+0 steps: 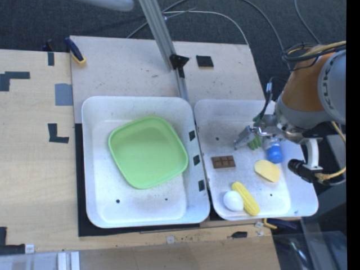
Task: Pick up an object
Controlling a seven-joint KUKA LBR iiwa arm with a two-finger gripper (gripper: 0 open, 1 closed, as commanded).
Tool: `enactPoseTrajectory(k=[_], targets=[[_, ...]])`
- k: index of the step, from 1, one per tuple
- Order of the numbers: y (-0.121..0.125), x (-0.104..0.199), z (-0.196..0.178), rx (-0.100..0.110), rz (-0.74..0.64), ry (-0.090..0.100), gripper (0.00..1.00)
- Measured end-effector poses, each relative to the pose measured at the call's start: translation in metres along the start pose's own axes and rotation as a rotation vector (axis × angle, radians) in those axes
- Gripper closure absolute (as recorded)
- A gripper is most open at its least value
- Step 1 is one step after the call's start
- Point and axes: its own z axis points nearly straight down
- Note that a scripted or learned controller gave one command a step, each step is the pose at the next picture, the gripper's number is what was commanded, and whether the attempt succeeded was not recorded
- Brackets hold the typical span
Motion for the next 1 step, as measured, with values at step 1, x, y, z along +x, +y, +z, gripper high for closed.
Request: enactPoseTrajectory(k=[1], targets=[[0.0039, 0.0069, 0.0589, 0.000, 0.000, 0.000, 0.00]])
